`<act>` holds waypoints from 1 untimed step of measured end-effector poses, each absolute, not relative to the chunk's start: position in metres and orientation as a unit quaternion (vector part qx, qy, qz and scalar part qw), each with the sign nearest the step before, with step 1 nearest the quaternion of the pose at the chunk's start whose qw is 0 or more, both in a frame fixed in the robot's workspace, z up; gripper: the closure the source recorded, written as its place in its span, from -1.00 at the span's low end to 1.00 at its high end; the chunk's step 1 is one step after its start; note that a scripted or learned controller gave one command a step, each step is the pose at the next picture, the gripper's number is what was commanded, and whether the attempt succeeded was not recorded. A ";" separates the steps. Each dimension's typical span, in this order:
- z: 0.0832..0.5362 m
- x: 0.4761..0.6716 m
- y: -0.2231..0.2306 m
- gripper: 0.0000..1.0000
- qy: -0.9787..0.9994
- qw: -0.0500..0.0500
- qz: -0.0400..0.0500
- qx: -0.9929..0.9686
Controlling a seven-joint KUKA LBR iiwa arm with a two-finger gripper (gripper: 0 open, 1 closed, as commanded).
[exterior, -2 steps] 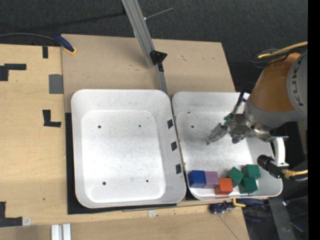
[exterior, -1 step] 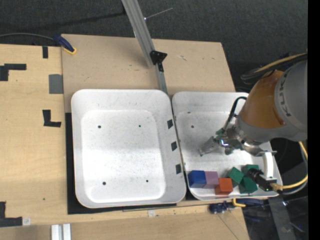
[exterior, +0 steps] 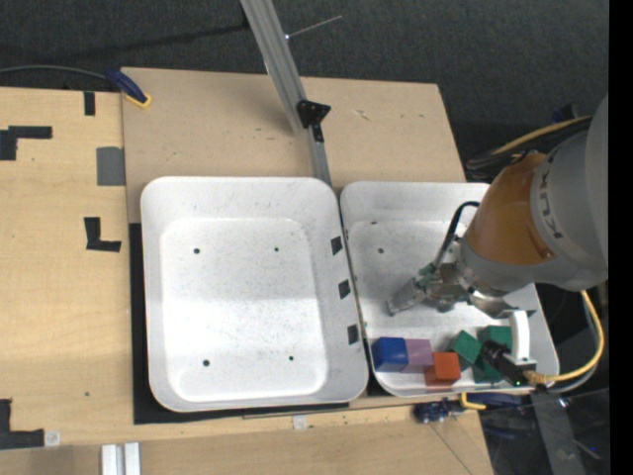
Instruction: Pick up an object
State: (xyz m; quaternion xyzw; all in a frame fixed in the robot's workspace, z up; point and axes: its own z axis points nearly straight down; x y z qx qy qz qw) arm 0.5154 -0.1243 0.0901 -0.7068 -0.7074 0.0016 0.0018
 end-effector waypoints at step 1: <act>0.101 0.516 -0.123 1.00 -0.708 0.003 0.001 -0.706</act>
